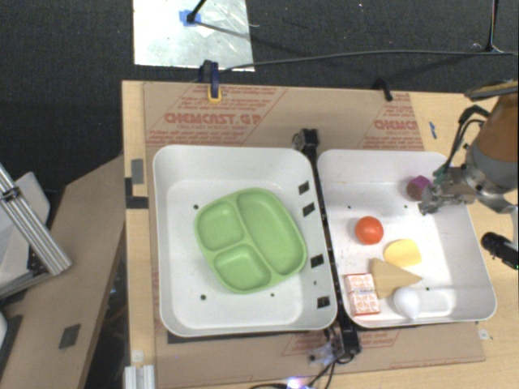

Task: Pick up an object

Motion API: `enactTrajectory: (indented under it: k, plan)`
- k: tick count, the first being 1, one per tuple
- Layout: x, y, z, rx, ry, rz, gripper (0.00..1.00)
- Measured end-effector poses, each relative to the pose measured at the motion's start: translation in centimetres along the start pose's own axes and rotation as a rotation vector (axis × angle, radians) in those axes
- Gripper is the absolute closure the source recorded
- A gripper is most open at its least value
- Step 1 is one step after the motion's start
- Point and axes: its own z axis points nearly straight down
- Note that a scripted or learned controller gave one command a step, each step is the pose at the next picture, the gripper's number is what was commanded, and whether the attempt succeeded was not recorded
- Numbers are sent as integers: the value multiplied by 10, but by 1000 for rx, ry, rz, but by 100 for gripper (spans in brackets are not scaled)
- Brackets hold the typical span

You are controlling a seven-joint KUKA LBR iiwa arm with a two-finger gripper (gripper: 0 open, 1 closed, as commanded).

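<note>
My gripper reaches in from the right and hangs over the upper right part of the right bin. A small purple object lies just to its upper left, close beside the tip; I cannot tell whether they touch. Lower in the same bin lie an orange-red ball, a yellow rounded piece, a tan wedge, a white egg-like object and a small red-and-white box.
The left bin holds a green divided plate. Black clips line the seam between the bins. The arm's grey body with its orange band stands over the right bin's right edge.
</note>
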Motion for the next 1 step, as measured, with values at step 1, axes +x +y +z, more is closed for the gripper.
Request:
enactTrajectory:
  k: [1]
  plan:
    - [-7,1,-46,0,0,-1,100]
